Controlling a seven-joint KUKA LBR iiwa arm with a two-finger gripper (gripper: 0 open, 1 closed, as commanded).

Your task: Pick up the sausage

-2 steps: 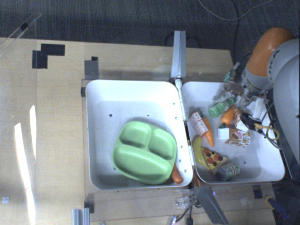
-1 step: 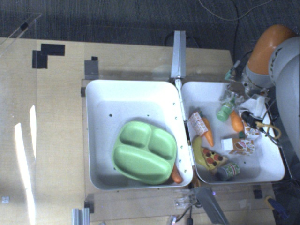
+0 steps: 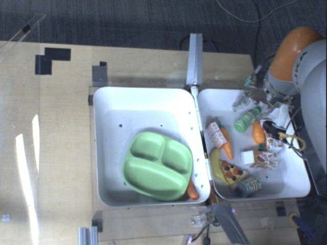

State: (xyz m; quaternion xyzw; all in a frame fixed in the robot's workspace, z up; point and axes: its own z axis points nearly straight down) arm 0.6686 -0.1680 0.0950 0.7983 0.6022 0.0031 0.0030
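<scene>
Two white bins side by side on the bench. The left bin [image 3: 107,137] holds a green divided plate [image 3: 157,165] tilted toward its front right corner. The sausage [image 3: 192,191] — a small orange-brown piece — peeks out just beside the plate's lower right edge, against the front right corner of the left bin, partly hidden under the plate. The right bin [image 3: 296,182] is cluttered: a green bottle [image 3: 247,120], a carrot [image 3: 259,132], a banana [image 3: 218,167], a pizza slice [image 3: 234,172], a small box [image 3: 213,134] and a dark can [image 3: 250,186]. The gripper [image 3: 254,97] hangs over the back of the right bin, near the green bottle, well apart from the sausage. Jaw state — cannot tell, too blurred and cluttered there. Nothing visibly held.
</scene>
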